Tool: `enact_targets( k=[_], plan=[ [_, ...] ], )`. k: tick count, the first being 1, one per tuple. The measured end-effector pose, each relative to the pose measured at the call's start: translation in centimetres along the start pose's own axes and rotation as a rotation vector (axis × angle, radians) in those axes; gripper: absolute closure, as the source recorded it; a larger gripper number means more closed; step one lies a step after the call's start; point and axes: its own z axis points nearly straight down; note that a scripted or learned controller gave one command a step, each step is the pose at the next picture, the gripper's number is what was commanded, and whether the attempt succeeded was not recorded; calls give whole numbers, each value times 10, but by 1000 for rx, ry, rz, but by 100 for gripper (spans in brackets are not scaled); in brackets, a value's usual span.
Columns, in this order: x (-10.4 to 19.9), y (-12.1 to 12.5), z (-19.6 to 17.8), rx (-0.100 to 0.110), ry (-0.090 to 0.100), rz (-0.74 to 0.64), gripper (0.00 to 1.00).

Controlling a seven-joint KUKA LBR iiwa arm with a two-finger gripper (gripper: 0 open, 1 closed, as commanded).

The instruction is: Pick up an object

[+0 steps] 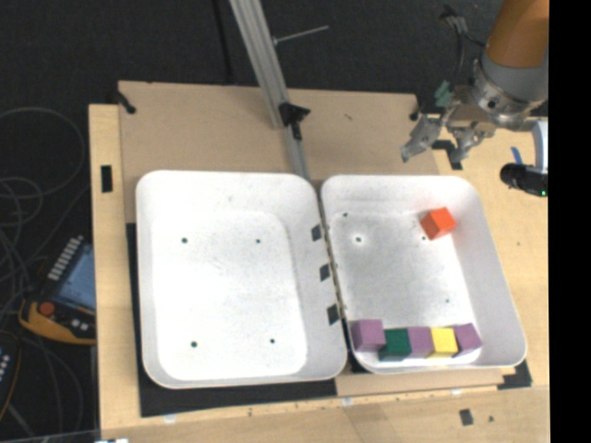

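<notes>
Two white bins sit side by side on the bench [212,127], touching along their inner edges. Left bin [231,275]: bare floor, a few dark specks. Right bin [489,275]: six blocks.

Orange block [438,221] lies alone near the far right corner of the right bin, turned slightly askew, well apart from the others.

Five blocks line the near wall, touching in a row. From the left: purple block [368,333], green block [396,343], a second purple [420,340], yellow block [445,341], a third purple [467,336].

Gripper [441,144] hangs above the bench beyond the far rim of the right bin, outside it, well apart from every block. Fingers [417,141] spread, nothing between them. Arm [517,26] enters from upper right, orange band above the wrist.

A metal pole [263,58] rises slantwise from the far side of the bench, between the bins. Cables and a handheld pendant [65,293] lie on the floor at left.
</notes>
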Motion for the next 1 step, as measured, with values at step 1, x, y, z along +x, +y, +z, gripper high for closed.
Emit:
enact_targets(
  k=[1],
  plan=[
    [-62, -14, 165, -14, -3, 6, 0]
  ],
)
